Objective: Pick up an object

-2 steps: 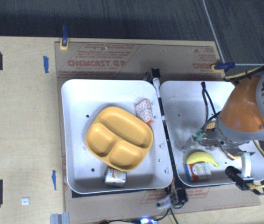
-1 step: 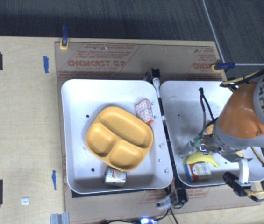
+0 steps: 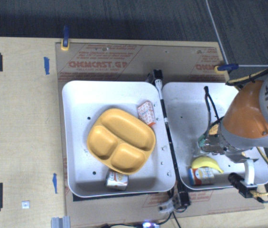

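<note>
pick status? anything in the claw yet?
Done: arm is over the right bin, above the banana and small carton. In hand: nothing visibly held; both items lie on the bin floor. Left: grasp and lift. Left bin's yellow tray is untouched.

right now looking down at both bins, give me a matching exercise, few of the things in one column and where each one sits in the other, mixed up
Things:
1. yellow divided plate
2. banana
3. red and white packet
4. small can

Places:
A. right bin, near its front edge, beside a carton
B. left bin, by the front wall, just below the plate
C. middle of the left bin
D. left bin, at the plate's upper right edge, near the divider between the bins

Pairs: 1-C, 2-A, 3-D, 4-B
</note>
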Tool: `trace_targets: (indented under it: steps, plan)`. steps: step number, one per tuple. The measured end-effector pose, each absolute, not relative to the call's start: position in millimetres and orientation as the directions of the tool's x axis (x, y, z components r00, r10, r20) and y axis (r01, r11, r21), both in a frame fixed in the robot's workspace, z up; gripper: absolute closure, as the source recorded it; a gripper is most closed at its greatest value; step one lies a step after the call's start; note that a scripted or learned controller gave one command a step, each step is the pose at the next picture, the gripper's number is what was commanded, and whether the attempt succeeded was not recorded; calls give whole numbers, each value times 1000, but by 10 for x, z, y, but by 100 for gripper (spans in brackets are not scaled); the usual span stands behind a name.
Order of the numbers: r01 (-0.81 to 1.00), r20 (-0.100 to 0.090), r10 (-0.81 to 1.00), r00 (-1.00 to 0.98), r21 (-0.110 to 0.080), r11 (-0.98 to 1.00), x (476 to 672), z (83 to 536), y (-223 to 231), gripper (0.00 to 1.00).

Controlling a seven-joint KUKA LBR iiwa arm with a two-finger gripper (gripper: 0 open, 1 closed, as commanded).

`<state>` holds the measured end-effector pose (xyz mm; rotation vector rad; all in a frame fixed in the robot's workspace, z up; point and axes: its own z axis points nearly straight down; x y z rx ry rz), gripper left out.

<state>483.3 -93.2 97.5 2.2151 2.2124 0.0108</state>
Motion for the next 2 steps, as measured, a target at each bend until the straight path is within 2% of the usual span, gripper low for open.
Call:
trace_targets:
  steps: [1,2]
  plan:
    - [1000,-3,1000,1,12,-1,4830,973,-932,0]
    - [1000,1,1000,0,2,0,4801,861,-921,0]
